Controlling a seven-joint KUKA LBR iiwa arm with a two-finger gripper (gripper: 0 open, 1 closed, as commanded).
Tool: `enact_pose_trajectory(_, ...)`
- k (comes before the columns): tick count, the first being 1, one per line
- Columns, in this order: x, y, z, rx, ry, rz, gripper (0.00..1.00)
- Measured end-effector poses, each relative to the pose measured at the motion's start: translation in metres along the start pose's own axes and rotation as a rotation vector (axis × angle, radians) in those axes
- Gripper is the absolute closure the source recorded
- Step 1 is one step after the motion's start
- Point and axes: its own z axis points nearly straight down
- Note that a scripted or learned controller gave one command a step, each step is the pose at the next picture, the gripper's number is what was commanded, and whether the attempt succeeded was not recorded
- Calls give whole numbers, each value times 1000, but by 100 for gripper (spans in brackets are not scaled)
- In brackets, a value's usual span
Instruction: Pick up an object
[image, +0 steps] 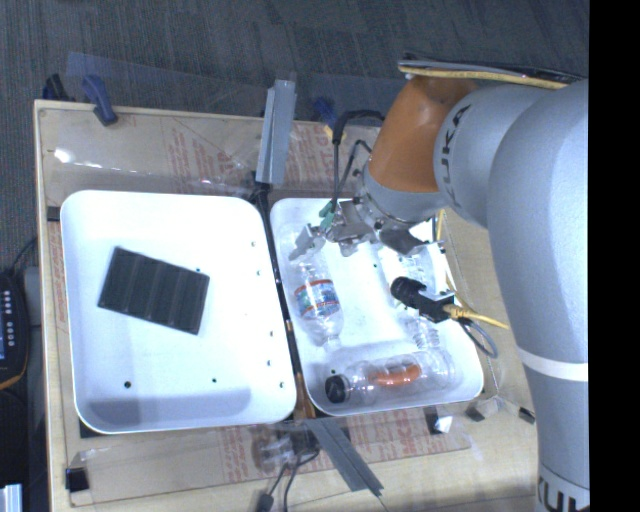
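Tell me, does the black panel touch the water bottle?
Apart. The camera view shows the panel in the left bin, the bottle in the right bin.

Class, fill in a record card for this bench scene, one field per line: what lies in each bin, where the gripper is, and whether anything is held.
left bin: one dark ribbed panel, lying flat, askew to the walls
right bin: two clear bottles, both lying down
labelled bottle: near the bin's left wall
capped bottle: black cap, orange inside, along the near wall
gripper: over the right bin's far end, beyond the labelled bottle
held: nothing seen in the gripper
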Motion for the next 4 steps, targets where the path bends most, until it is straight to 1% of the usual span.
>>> enact_pose_trajectory(1, -72, -25, 102, 3, 1, 28, 0)
enact_pose_trajectory(3, -71, -25, 102, 3, 1, 28, 0)
enact_pose_trajectory(4, -78, -24, 97, 1, 0, -40, 0)
